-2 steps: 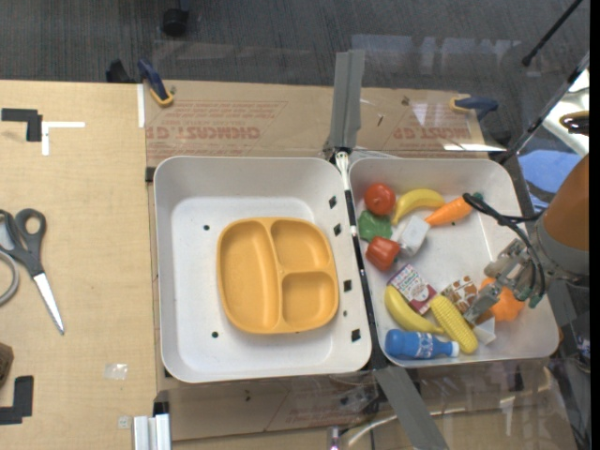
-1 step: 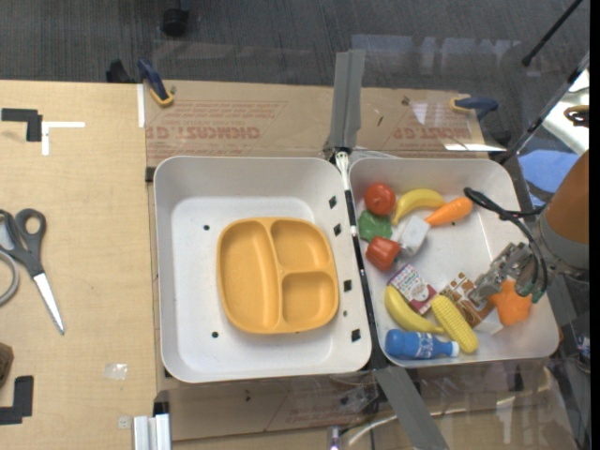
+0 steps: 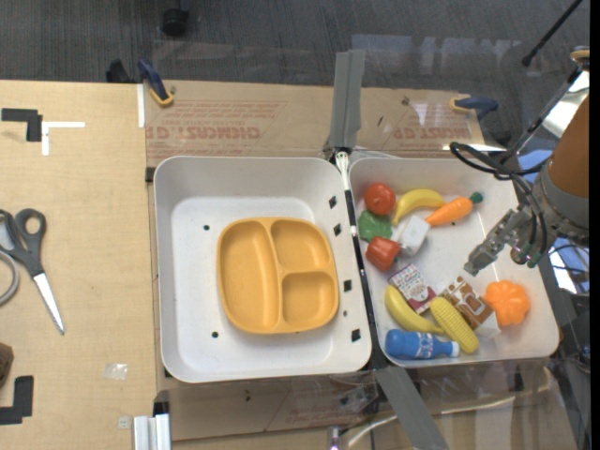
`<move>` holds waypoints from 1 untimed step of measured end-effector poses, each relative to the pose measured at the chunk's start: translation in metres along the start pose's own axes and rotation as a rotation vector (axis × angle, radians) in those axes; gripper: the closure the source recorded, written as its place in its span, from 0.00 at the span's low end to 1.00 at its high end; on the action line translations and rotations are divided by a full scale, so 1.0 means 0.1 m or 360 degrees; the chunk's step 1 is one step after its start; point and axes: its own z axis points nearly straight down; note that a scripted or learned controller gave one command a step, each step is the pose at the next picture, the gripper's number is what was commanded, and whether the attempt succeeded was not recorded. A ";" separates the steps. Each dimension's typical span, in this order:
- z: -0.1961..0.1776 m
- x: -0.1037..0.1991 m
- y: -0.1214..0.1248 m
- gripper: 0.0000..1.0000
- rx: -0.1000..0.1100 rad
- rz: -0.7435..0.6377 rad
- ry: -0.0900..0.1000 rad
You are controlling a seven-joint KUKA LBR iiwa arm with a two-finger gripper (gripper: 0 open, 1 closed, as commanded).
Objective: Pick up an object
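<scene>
The arm comes in from the right and its claw (image 3: 489, 253) sits low over the right bin (image 3: 534, 345), hanging above a bare patch of white floor between the toy carrot (image 3: 449, 211) and the brown snack packet (image 3: 466, 302). Can't tell how far open the claw is from this angle, and there's nothing visibly between its tips. The toys are all piled in that same bin: a tomato (image 3: 379, 198) at the back, a banana (image 3: 417, 201) next to it, a corn cob (image 3: 454, 322) and a blue bottle (image 3: 421, 346) lying on its side up front, plus a small orange pumpkin (image 3: 507, 301) just right of the claw. The left bin (image 3: 178, 279) has a yellow divided plate (image 3: 277, 275). Scissors (image 3: 34, 261) lie out on the counter (image 3: 75, 345) to the far left.
</scene>
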 end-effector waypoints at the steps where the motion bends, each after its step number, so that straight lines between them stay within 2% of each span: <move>1: -0.29 0.22 0.98 1.00 0.0003 -0.0040 0.0001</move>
